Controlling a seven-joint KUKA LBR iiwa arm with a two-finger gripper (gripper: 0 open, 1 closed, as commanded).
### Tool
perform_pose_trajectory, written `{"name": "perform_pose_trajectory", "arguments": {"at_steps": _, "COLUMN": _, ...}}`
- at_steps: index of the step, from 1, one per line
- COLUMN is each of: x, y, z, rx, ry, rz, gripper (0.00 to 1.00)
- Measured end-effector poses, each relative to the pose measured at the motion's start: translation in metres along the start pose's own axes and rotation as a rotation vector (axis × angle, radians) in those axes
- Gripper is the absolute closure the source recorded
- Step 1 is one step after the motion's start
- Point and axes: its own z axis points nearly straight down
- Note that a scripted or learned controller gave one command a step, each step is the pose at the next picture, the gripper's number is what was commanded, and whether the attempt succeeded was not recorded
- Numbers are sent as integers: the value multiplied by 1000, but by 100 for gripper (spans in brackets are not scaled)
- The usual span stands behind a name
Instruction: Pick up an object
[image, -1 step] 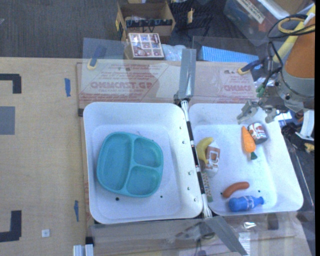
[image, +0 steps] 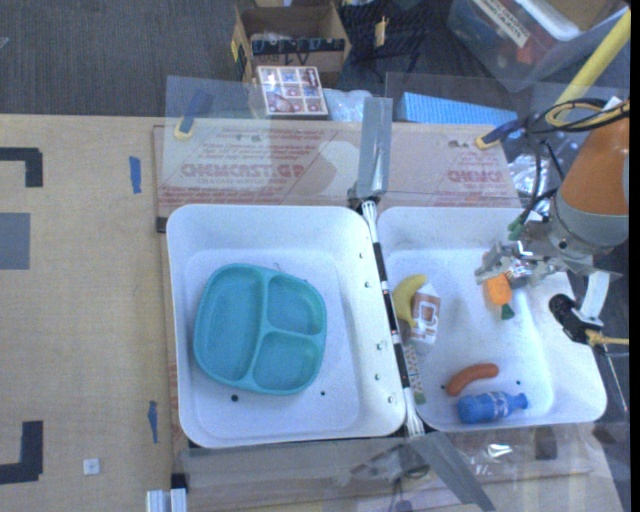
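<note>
Fingers (image: 512, 262): state cannot be told; they hover at the right bin's (image: 570, 395) far right side.
Orange block (image: 497, 290): just below the fingers, toward the near edge.
Sausage (image: 471, 377): near edge, long axis roughly left-right.

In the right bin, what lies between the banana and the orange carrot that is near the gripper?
In the camera view, a small carton lies just right of the banana, touching or nearly so. From there to the carrot by the gripper, the right bin floor is bare.
</note>
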Motion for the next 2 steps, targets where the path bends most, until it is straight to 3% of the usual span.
{"name": "perform_pose_trajectory", "arguments": {"at_steps": 1, "x": -10, "y": 1, "z": 36, "rx": -3, "ry": -1, "rz": 1, "gripper": 0}}
{"name": "perform_pose_trajectory", "arguments": {"at_steps": 2, "x": -11, "y": 2, "z": 28, "rx": -3, "ry": 0, "rz": 3, "gripper": 100}}
